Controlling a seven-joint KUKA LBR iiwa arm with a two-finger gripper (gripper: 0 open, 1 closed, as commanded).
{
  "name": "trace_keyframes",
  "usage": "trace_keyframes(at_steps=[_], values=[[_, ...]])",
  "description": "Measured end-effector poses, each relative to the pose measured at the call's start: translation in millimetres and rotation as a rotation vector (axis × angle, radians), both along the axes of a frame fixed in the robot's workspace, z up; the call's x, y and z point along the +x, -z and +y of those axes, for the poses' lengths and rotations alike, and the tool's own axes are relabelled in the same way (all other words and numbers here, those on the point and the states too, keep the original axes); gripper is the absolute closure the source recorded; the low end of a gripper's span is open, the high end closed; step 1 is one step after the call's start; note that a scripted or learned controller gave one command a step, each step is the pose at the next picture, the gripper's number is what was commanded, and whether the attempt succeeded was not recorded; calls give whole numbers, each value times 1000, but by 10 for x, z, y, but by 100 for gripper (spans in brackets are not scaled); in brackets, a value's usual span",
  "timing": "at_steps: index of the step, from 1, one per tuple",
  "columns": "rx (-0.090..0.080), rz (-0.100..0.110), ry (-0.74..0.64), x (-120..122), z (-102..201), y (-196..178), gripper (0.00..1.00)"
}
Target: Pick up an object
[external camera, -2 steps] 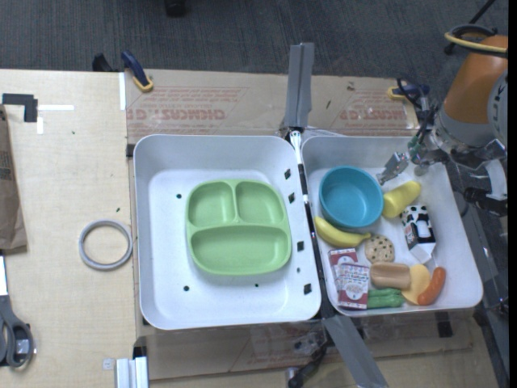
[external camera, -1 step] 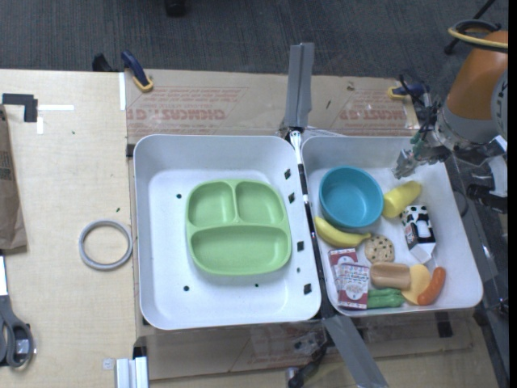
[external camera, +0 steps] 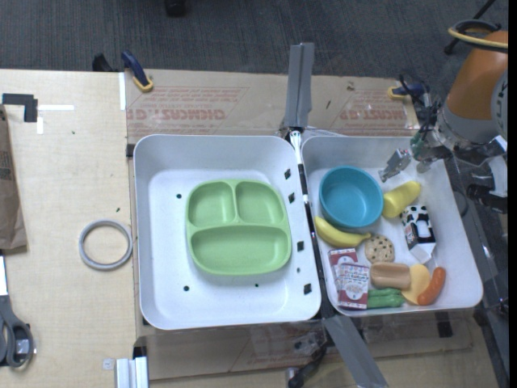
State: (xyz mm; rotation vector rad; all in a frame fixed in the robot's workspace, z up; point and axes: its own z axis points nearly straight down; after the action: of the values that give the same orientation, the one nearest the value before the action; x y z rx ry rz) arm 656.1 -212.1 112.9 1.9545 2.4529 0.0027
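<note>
Two white bins sit side by side in the middle of the frame. The left bin point(external camera: 153, 241) has a green plate point(external camera: 238, 226) with three parts lying flat in it. The right bin point(external camera: 462, 241) is full of toy food. A blue bowl point(external camera: 350, 198) sits near its upper left. A banana point(external camera: 341, 233) curves just under the bowl, touching it. A yellow lump point(external camera: 401, 198) lies just right of the bowl. Below that is a small black and white carton point(external camera: 418, 226). A cookie point(external camera: 379, 250) sits in the middle, and a red and white packet point(external camera: 350, 277) lies at the lower left. A hot dog bun point(external camera: 391, 275), a green piece point(external camera: 384, 299), a yellow wedge point(external camera: 419, 281) and an orange sausage point(external camera: 435, 285) crowd the lower right. The arm point(external camera: 478, 87) comes in at the upper right of the frame. Its gripper point(external camera: 396, 166) hangs over the upper right part of that bin, above the yellow lump, with nothing between its fingers. I cannot tell if the fingers are spread or pressed together. A grey ring point(external camera: 106, 243) lies on the bench at the left
</note>
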Motion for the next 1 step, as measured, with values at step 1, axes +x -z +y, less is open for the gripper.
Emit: trace_keyframes(at_steps=[1], values=[[6, 8, 89, -838, 33, 212, 0]])
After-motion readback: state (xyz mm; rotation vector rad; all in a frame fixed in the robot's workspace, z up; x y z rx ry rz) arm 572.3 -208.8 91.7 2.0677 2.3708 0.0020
